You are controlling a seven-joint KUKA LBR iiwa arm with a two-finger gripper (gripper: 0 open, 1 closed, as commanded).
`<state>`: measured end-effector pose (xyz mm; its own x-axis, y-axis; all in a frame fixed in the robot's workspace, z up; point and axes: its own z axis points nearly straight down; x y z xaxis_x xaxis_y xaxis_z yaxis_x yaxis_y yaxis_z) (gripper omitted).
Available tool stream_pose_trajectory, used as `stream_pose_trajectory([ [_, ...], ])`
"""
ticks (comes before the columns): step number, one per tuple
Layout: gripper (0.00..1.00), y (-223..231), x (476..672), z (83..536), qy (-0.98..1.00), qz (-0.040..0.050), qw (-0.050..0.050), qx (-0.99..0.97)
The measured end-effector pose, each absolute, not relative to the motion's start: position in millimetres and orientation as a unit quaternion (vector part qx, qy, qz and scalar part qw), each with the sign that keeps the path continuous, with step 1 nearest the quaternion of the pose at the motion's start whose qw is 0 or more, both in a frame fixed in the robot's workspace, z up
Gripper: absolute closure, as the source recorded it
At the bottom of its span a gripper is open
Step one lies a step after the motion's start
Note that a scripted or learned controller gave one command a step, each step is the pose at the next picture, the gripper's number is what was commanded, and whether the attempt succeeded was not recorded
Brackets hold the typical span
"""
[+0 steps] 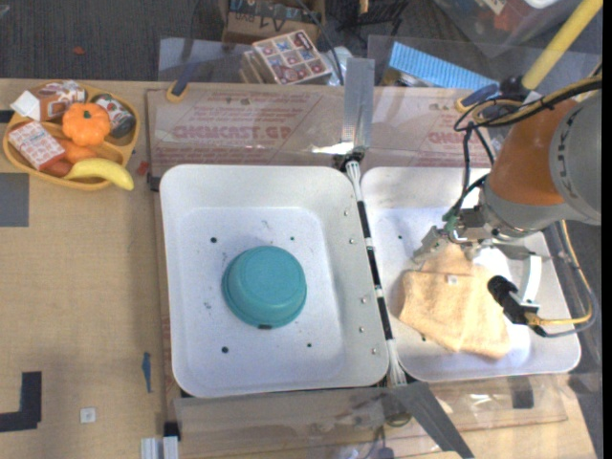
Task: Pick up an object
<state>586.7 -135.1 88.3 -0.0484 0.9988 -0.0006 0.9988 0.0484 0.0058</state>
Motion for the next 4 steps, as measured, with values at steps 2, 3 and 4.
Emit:
stream_pose_trajectory([
  [2,0.00,-139,587.8,101,0.722,0.0034,0.005,0.692],
  [3,0.00,-134,559.6,89,0.739,0.0031,0.004,0.673],
  [4,1.00,-137,560.6,101,0.738,0.0045,0.006,0.675],
])
